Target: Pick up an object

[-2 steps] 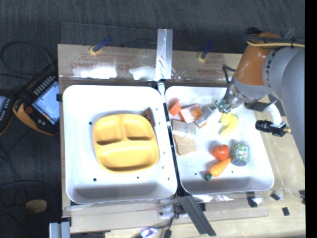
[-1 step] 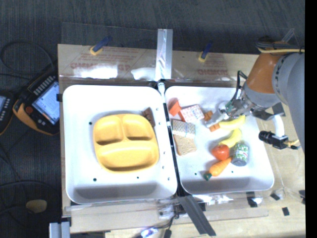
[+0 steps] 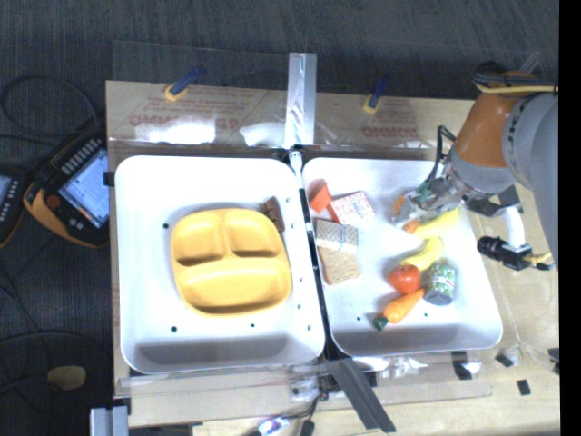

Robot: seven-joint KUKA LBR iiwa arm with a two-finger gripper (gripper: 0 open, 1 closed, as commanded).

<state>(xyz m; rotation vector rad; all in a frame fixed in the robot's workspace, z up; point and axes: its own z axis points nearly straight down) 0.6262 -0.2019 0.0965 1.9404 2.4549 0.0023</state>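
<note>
My gripper [image 3: 423,199] is low in the back right part of the right bin [image 3: 472,330], reaching in from the right under the orange-banded wrist [image 3: 484,130]. Right beside it lie a small orange piece [image 3: 399,206] and a yellow piece [image 3: 442,217]; whether either one is held is hidden by the gripper body. In front of it lie a banana [image 3: 427,249], a red tomato [image 3: 406,278], a carrot [image 3: 399,308] and a green can [image 3: 442,282]. Toward the bin's left side are a red piece [image 3: 318,193], a pink and white box [image 3: 353,207] and a tan cracker block [image 3: 338,252].
The left bin [image 3: 145,334] holds a yellow divided tray [image 3: 231,259] and a small brown item [image 3: 270,210] at its back right. A metal divider [image 3: 300,98] stands behind the bins. A handheld pendant [image 3: 77,189] lies off the bench at left.
</note>
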